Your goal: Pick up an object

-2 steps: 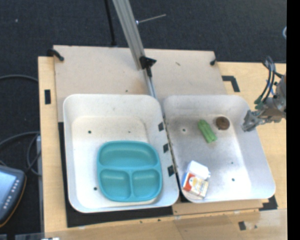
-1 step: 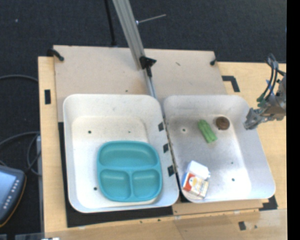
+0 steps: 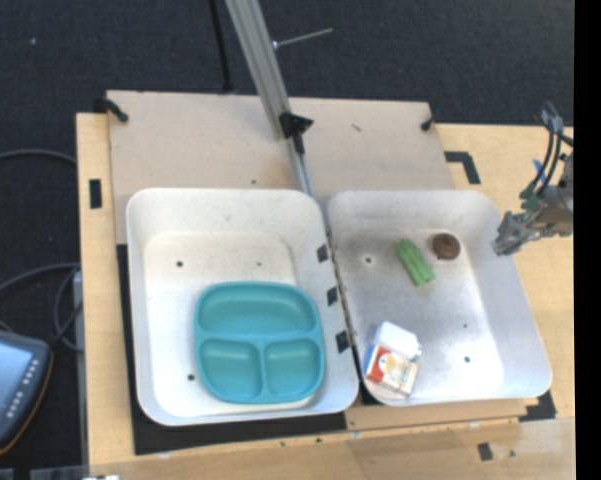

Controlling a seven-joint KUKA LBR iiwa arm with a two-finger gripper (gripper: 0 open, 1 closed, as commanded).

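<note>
The right bin [image 3: 500,338] holds three objects. A green oblong piece [image 3: 415,263] lies near its middle top, and a small round brown object [image 3: 445,245] sits just to its right. A white and red carton [image 3: 393,361] rests at the bin's front left corner. My gripper [image 3: 515,230] hangs at the right bin's upper right rim, well to the right of the brown object, with nothing visibly in it.
The left bin [image 3: 155,268] carries a teal three-compartment tray [image 3: 260,341]. A slanted metal pole [image 3: 265,68] rises from behind the bins. A handheld screen device [image 3: 5,383] lies at the far left off the bench.
</note>
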